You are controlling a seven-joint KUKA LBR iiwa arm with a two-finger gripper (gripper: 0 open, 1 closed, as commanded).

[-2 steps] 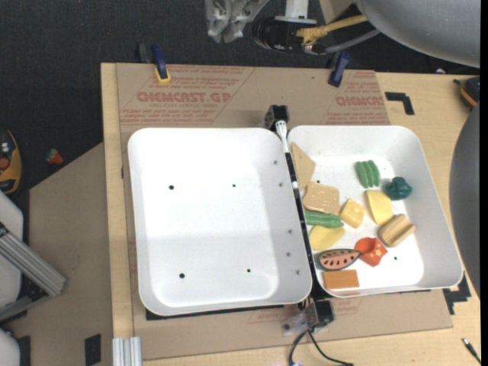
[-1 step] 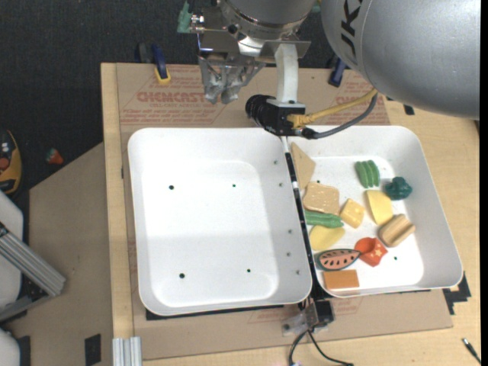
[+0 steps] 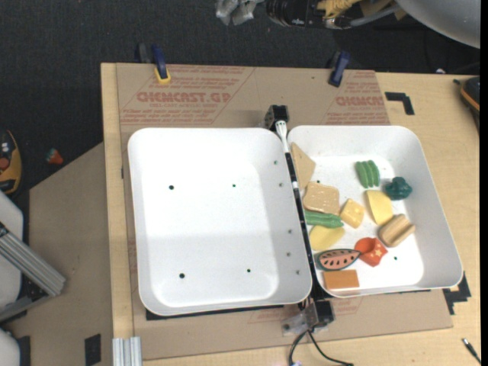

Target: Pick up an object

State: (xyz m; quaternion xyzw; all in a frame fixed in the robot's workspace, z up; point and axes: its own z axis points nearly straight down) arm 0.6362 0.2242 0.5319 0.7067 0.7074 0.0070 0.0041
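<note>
The gripper (image 3: 238,1) hangs at 12 o'clock, off the bench and well apart from both bins, over dark floor beside a tangle of cables (image 3: 335,8). From here I cannot tell whether it is open or closed, and nothing shows in its grasp.

Everything worth picking lies in the right bin (image 3: 435,204), 12 toy foods in all. At its 12 o'clock sits 1 green ribbed vegetable (image 3: 367,173), with 1 dark teal broccoli (image 3: 397,187) just beside it toward 2 o'clock. A tan wedge (image 3: 301,162) leans at 10 o'clock against the wall shared with the left bin (image 3: 206,227). Near the middle are 1 cracker (image 3: 321,198), 1 green pod (image 3: 324,220) touching it below, and 3 yellow pieces (image 3: 351,213). Toward 4 o'clock lies 1 bread roll (image 3: 395,229), touching 1 red piece (image 3: 370,251). At 7 o'clock 1 watermelon slice (image 3: 338,259) rests just above 1 orange block (image 3: 341,279).

The pieces crowd each other, many touching.

Both bins sit on a cardboard sheet (image 3: 229,90) held by 2 clamps (image 3: 158,63) at its far edge. 2 black clips (image 3: 276,117) join the bins.
</note>
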